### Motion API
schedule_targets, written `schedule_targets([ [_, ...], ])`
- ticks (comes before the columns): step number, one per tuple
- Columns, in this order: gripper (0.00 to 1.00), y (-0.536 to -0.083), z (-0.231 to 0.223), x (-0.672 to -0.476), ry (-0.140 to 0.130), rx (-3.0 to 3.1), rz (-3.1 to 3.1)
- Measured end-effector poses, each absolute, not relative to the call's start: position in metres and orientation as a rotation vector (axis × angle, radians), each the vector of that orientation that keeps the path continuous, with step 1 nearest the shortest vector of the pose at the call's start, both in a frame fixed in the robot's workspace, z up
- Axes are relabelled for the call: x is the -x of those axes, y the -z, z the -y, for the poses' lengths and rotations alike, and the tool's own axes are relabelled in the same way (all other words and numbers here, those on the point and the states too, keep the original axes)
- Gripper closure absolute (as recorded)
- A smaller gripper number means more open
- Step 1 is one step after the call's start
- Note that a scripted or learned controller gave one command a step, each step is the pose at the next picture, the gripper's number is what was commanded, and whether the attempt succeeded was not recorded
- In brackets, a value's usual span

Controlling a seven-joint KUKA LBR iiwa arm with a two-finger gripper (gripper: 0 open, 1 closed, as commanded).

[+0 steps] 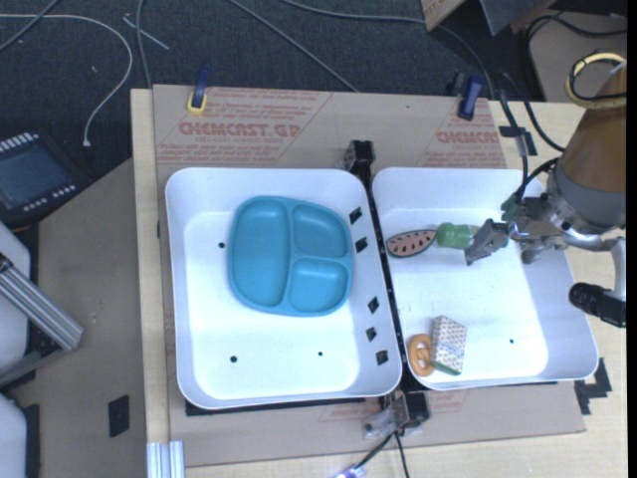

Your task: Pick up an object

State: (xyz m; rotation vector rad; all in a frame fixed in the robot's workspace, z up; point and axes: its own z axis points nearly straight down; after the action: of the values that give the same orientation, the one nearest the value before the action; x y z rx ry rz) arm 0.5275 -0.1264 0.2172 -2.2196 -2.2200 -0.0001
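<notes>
Gripper (485, 244) sits over right bin (518, 297), fingers slightly spread, nothing between them. Green object (455, 234) lies just left of fingertips, near but seemingly not touching; can't tell for sure. Watermelon slice (410, 242) touches the green obj's left side. Patterned box (449, 343) w/ orange ring (420, 354) well below. Blue divided plate (291, 255) in left bin (199, 297), far left.

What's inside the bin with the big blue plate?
Just the blue plate sits in the left bin, with its three sections bare. Small black dots mark the bin's white floor. Whatever lies under the plate is covered.
</notes>
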Motion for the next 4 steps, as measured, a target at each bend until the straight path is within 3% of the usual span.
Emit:
schedule_targets([
  [3, 0.00, -0.082, 0.133, -0.524, -0.003, 2.218, 2.216],
  [4, 1.00, -0.096, 0.133, -0.526, 0.002, 2.222, 2.219],
])
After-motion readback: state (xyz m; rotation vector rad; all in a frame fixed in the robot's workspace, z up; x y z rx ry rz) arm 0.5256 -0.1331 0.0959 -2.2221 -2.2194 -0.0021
